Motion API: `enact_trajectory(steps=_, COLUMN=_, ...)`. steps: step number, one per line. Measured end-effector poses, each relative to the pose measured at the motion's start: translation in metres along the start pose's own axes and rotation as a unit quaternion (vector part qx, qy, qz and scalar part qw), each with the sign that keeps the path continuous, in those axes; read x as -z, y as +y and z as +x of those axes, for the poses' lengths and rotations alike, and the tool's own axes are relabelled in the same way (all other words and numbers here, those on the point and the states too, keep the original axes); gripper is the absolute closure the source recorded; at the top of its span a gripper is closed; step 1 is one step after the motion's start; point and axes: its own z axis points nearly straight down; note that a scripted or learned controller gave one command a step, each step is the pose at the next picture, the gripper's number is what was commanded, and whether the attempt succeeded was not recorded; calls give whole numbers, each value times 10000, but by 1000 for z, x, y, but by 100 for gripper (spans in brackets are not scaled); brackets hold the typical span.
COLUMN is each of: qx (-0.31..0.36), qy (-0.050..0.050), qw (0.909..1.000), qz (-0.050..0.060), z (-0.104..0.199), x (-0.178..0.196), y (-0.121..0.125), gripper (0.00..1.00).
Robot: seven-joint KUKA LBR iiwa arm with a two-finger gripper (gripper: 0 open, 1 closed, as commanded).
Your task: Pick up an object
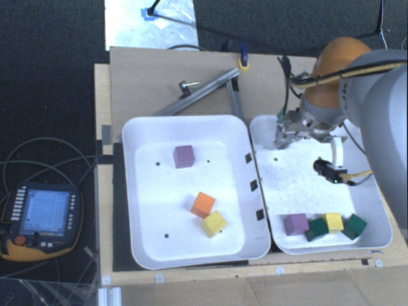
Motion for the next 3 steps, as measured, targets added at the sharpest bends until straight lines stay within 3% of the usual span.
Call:
enact_trajectory(steps=2, qx=-2, qy=-4, qw=10000, qz=-25, z=-8, x=124, y=-1, gripper=100)
enact_trajectory(steps=3, qx=-3, qy=-4, qw=10000, qz=18, z=-8, x=107, y=0, gripper=100)
